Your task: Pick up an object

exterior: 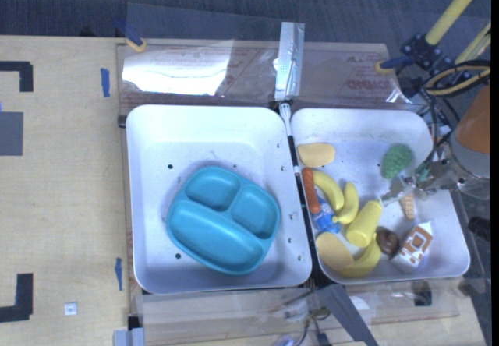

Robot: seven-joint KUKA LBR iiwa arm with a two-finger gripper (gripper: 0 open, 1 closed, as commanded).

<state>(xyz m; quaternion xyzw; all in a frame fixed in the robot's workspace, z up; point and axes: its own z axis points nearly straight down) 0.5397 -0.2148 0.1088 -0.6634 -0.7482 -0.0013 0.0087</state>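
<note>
The gripper (401, 188) hung at three o'clock in the right bin (448, 259), fingers spread and holding nothing, just below the green toy (397, 158). A straight, centred descent seemed wisest.

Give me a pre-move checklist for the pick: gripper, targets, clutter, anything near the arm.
1. Gripper over the right bin: ok, it sits low in the bin's right half.
2. Object between the fingers: cannot tell, the tips are too small and blurred to read.
3. Nearest candidates: ok, the green toy lies just above the tips and a small tan piece just below them.
4. Target isolation: not ok on the bin's left side, the bananas, yellow cylinder and orange stick lie packed together.
5. Left bin: ok, it holds the blue divided plate, away from the arm.
</note>
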